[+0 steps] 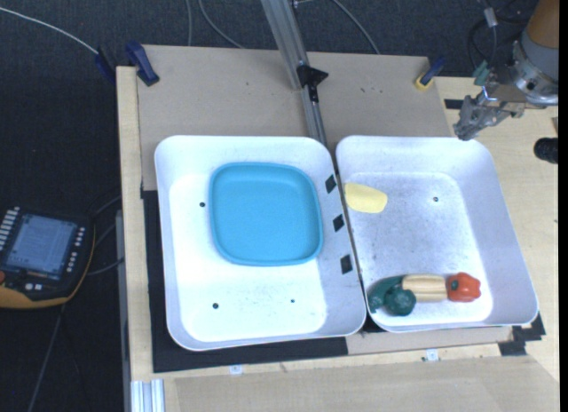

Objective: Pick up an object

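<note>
The right bin (484, 179) holds a yellow piece (365, 198) near its upper left corner. Along its front edge lie a dark green object (392, 298), a tan cylinder (424, 288) and a red object (462, 287), side by side and touching. My gripper (469, 124) hangs above the bin's upper right corner, far from all of these, with nothing seen between its fingers.
A square blue plate (265, 213) lies in the left bin (182, 304). A metal pole (286, 24) slants across the back of the bench. Blue clamps (140, 62) grip the bench's back corners. A handheld pendant (40, 255) lies on the floor at left.
</note>
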Available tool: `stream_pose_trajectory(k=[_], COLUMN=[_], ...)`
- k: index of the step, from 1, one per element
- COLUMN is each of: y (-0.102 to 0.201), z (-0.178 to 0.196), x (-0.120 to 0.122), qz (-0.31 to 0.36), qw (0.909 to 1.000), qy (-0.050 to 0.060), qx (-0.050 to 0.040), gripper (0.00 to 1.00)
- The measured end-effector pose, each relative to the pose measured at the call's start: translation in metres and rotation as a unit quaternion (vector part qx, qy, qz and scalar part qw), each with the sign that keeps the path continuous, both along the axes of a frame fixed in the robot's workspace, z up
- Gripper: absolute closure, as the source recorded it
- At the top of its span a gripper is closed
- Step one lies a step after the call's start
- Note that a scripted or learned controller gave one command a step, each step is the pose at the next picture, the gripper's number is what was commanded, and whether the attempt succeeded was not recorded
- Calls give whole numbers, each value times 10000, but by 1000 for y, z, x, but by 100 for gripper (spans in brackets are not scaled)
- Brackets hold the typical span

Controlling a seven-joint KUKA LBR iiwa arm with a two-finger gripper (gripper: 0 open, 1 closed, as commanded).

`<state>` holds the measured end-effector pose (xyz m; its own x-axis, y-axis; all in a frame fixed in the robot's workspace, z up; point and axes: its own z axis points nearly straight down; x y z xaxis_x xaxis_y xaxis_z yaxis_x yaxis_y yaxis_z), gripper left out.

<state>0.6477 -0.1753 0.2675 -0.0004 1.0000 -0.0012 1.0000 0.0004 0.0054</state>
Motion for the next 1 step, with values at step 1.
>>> stream_pose_trajectory(k=[1], y=[57], z=[6], x=[-1], qz=[21], qw=[10000], qy=[19], qx=[11], gripper=[100])
